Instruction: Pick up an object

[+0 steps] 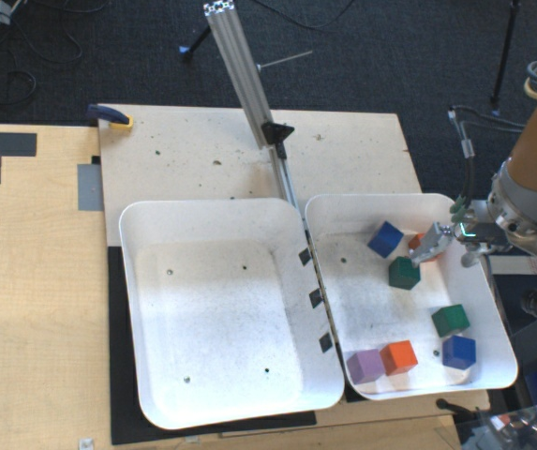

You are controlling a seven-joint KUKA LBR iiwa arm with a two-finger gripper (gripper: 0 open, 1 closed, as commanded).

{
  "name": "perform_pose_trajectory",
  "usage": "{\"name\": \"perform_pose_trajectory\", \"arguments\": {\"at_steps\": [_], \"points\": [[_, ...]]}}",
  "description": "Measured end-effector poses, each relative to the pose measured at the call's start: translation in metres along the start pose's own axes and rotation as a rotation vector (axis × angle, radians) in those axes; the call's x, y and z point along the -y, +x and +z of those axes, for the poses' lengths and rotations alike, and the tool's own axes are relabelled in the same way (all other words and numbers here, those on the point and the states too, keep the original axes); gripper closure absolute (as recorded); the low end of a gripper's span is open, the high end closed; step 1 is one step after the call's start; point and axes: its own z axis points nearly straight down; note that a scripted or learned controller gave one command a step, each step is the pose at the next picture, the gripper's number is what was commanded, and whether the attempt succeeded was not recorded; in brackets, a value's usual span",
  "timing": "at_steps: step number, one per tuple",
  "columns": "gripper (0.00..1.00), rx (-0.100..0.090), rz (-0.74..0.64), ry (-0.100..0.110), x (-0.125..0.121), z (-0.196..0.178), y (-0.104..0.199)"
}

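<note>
The right bin (493, 331) holds several small blocks. A blue block (385, 239) lies near its back, with a dark green block (403, 273) just in front of it. A small red block (416, 243) peeks out right beside my gripper (430, 248), partly hidden by it. The gripper reaches in from the right, low over the bin's back right part, just above the dark green block. Toward the front lie a green block (450, 320), a second blue block (458, 352), an orange block (399, 355) and a purple block (365, 366).
The left bin (212, 317) sits beside the right one, with a row of black clips (314, 296) along the shared wall. A slanted aluminium post (245, 78) rises behind the bins. A blue and yellow clamp (111, 115) sits at the board's back left corner.
</note>
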Motion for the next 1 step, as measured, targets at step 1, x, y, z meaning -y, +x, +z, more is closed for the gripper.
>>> {"name": "perform_pose_trajectory", "arguments": {"at_steps": [1], "points": [[0.0, 0.001, 0.003, -0.004, -0.0004, -0.0019, -0.001]]}}
